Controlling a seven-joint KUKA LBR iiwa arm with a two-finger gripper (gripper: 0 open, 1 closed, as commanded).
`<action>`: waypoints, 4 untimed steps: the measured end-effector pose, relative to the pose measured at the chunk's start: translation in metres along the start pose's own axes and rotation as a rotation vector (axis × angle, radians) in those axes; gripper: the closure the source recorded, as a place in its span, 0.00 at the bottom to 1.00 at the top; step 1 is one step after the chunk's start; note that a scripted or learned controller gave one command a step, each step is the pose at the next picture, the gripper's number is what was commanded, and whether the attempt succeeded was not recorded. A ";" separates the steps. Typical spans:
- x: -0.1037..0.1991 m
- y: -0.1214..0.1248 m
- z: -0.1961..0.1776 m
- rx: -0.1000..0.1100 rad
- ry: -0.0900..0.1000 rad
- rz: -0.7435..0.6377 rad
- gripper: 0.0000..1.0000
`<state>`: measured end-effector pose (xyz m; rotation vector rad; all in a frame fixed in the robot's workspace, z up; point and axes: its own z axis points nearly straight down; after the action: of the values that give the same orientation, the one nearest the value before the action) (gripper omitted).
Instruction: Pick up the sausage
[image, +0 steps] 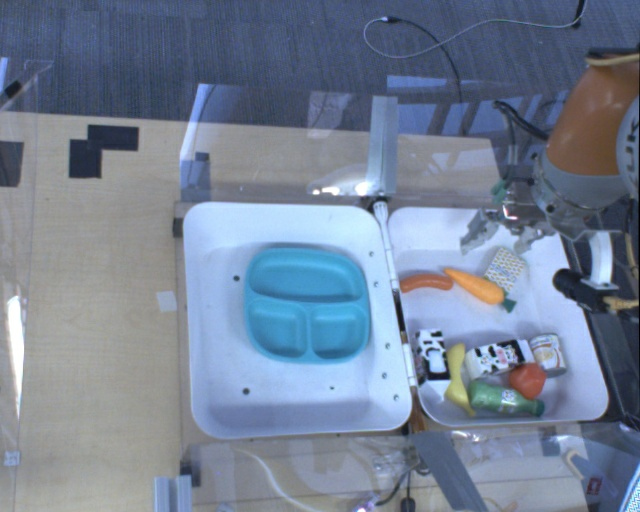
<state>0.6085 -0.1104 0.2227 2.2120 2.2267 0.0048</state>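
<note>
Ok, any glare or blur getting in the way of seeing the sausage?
Camera view: the small reddish-orange sausage in the right white bin is evenly lit and reasonably sharp; glare sits on the metal post and clear panels behind the bins; the gripper looks slightly soft.

Two shallow white bins sit side by side on the bench. The left bin (205, 300) has just a blue divided plate (307, 317) in its middle, three compartments, lying flat. The right bin (430, 225) is way busier. A toy carrot (475, 286) lies near the center, pointing toward the left wall, with a small checkered packet (506, 268) just beside its green end. Along the near edge there's a pile: a black-and-white carton (430, 356) against the left wall, a yellow banana-ish piece (457, 377) next to it, another cow-print carton (498, 356), a green bottle (505, 399) lying on its side, a red tomato (527, 380) touching it, and a small can (547, 352) toward the right wall.
</note>
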 end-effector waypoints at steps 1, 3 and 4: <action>0.025 -0.049 -0.038 -0.001 0.000 -0.056 0.00; 0.098 -0.098 -0.205 -0.007 -0.003 -0.798 0.00; 0.133 -0.107 -0.203 -0.006 -0.003 -1.162 0.00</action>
<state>0.5003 0.0220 0.4252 0.6255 3.0680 0.0043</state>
